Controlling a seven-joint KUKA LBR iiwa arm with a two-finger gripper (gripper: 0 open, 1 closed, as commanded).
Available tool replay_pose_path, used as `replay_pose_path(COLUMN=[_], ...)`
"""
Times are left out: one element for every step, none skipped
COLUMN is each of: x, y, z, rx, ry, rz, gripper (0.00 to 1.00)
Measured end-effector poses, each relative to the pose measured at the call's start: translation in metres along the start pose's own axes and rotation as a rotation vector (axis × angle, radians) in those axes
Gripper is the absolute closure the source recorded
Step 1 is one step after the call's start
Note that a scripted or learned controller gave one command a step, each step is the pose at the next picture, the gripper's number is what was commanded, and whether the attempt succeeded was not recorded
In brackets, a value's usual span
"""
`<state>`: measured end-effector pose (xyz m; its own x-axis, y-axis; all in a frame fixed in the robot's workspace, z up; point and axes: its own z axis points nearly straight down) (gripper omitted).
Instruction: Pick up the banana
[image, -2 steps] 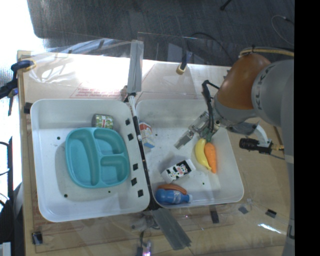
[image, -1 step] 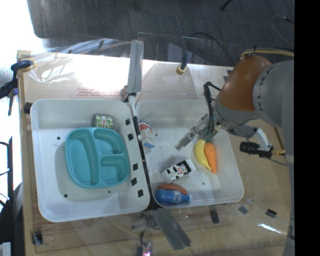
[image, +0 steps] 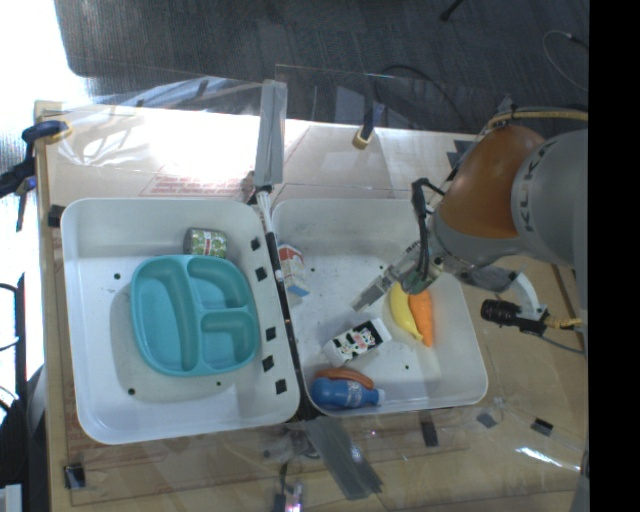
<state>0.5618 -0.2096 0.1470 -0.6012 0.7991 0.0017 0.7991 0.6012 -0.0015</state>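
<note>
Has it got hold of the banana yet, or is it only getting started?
Done: the arm has reached into the right bin, and its gripper is right at the banana's upper end. In hand: closing in on it. Left: the banana lies on the bin floor beside a carrot, not yet lifted.

A teal divided plate (image: 195, 315) and a small green can (image: 205, 241) lie in the left bin (image: 90, 400). The right bin (image: 455, 375) holds a carrot (image: 424, 314), a black-and-white carton (image: 358, 341) and a blue bottle (image: 343, 393).
</note>
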Motion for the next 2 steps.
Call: replay_pose_path(x=[-0.006,0.014], y=[0.006,-0.019], z=[0.050,0.023], rx=[0.000,-0.001], ry=[0.001,-0.001], rz=[0.104,0.114], gripper=[0.00,0.00])
